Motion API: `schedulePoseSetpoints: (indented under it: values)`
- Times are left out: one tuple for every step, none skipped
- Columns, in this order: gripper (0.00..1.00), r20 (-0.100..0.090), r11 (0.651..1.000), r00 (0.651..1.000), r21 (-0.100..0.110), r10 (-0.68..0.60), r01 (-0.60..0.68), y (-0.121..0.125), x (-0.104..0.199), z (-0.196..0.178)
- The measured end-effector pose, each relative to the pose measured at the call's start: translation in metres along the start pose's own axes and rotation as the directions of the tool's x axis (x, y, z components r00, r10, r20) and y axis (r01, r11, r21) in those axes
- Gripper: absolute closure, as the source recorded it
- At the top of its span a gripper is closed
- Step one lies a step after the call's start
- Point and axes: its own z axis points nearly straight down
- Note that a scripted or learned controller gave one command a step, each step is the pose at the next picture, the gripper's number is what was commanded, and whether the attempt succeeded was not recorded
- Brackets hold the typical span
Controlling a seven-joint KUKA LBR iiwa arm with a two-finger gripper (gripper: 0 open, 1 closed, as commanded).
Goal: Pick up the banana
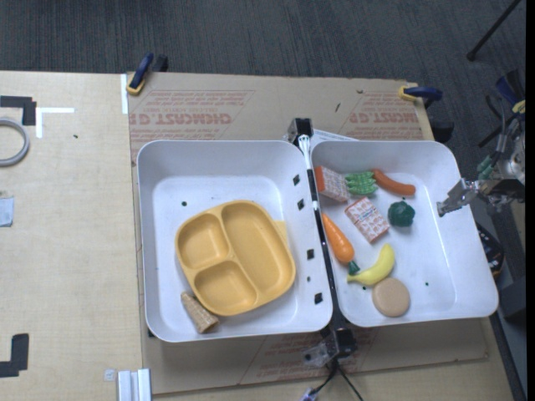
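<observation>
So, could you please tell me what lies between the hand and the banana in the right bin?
In the camera view, mostly bare white bin floor separates the hand from the banana; the green broccoli sits just above that line.

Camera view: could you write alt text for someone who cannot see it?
A yellow curved banana lies in the right white bin among a carrot, a small carton and a round tan cookie. The robot gripper hangs over that bin's right rim. The left white bin holds a yellow divided plate.

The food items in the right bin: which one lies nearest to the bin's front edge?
The round tan cookie, just below the banana. The carrot and the other items lie farther back.
</observation>
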Motion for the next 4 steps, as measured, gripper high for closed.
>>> schedulePoseSetpoints:
  values:
    - [0.00, -0.001, 0.998, 0.998, 0.000, 0.064, -0.064, -0.018, 0.013, 0.138]
    - [1.00, -0.001, 0.998, 0.998, -0.001, 0.066, -0.066, -0.017, 0.013, 0.128]
    - [1.00, -0.001, 0.997, 0.997, 0.000, -0.078, 0.078, -0.029, 0.083, 0.145]
    - [0.00, 0.000, 0.997, 0.997, -0.001, -0.078, 0.078, -0.029, 0.083, 0.145]
